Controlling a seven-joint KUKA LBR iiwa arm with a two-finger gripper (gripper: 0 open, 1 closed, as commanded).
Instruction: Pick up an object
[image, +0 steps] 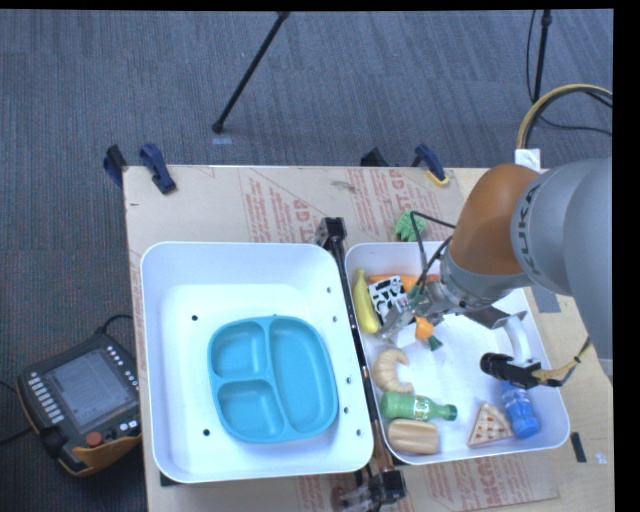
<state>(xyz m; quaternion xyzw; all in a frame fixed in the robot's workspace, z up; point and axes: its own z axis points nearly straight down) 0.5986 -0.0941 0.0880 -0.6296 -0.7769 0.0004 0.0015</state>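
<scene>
My gripper (408, 312) hangs low over the back left part of the right bin (545, 320), under the grey arm with its orange band. Right beside it lie a black-and-white patterned block (387, 293), a yellow banana (364, 301) and a small orange carrot piece (425, 328). The wrist hides part of the bin behind it. Toward the front sit a croissant (393, 370), a green bottle (416, 407), a bread roll (413, 436), a triangular pizza slice (489, 426) and a blue bottle (520, 413).
The left bin (170, 300) holds a blue divided plate (272, 378). A green toy (406, 226) sits at the right bin's back rim, and an orange piece (383, 280) lies behind the patterned block. Blue clamps (157, 165) grip the board's back edge.
</scene>
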